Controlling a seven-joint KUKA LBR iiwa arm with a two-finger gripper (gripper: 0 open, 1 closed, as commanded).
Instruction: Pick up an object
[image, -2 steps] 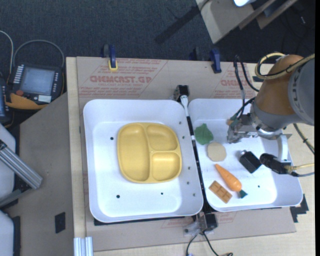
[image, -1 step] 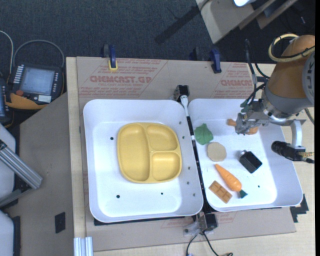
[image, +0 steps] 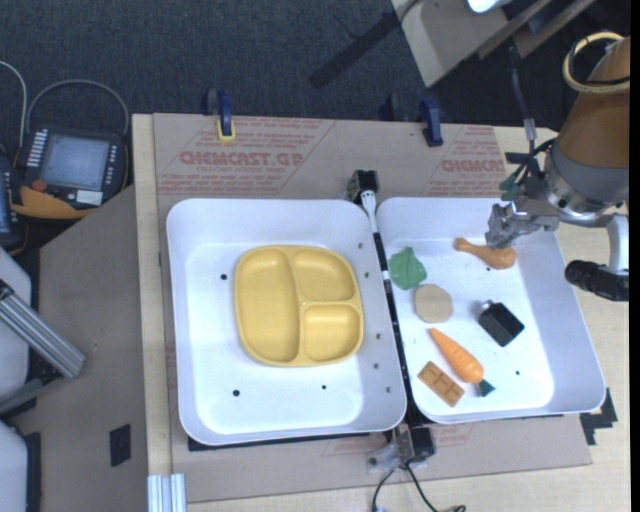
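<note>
Here, gripper (image: 503, 228) above the drumstick (image: 487, 252).
Drumstick just beneath it, long axis left-to-right (grip state: I cannot tell).

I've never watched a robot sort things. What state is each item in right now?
Yellow divided plate: flat in left bin, nothing on it.
Drumstick: lying under the gripper.
Carrot: lying flat.
Green piece: resting by the divider.
Black block: lying untouched.
</note>
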